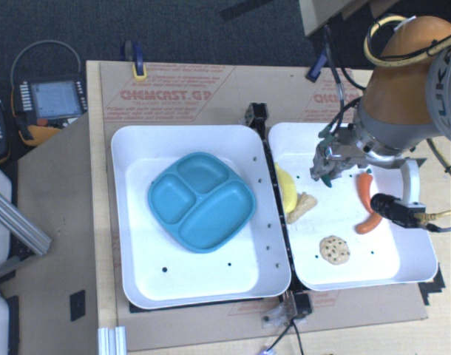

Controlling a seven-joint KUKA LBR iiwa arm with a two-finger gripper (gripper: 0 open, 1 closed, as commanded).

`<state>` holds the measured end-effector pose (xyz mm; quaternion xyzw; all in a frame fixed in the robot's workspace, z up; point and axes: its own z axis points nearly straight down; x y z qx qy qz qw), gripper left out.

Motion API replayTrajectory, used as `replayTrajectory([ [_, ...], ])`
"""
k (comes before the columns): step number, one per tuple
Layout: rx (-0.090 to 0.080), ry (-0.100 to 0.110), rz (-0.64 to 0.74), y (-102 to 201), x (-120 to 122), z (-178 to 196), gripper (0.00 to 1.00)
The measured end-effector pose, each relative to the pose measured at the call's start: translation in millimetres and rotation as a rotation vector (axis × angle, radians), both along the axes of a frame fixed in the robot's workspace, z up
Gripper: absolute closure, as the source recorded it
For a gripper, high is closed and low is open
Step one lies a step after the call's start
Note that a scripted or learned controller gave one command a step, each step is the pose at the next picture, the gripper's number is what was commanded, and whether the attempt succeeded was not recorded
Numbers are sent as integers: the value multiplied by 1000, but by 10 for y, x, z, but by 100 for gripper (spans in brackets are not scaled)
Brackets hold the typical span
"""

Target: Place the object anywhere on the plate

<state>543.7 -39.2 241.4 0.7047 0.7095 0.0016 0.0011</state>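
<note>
we read "chemcast" in faded red on the brown paper (pixel 174 87) covering the worktop. a smooth blue three-compartment plate (pixel 202 200) lay in the left bin (pixel 129 198). in the right bin (pixel 403 268) lay a yellow banana (pixel 287 187), a speckled round cookie (pixel 334 249) and an orange sausage (pixel 367 202). the hand (pixel 327 167) hovered near that bin's far edge; we could not tell its opening.

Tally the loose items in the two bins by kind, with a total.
Blue plate: 1
Banana: 1
Tan food piece: 1
Cookie: 1
Orange hot dog: 1
Total: 5
</note>
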Motion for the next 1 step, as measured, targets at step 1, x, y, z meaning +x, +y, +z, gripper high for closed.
replayTrajectory([
  [1, 1, 0, 0, 498, 347, -15, 100],
])
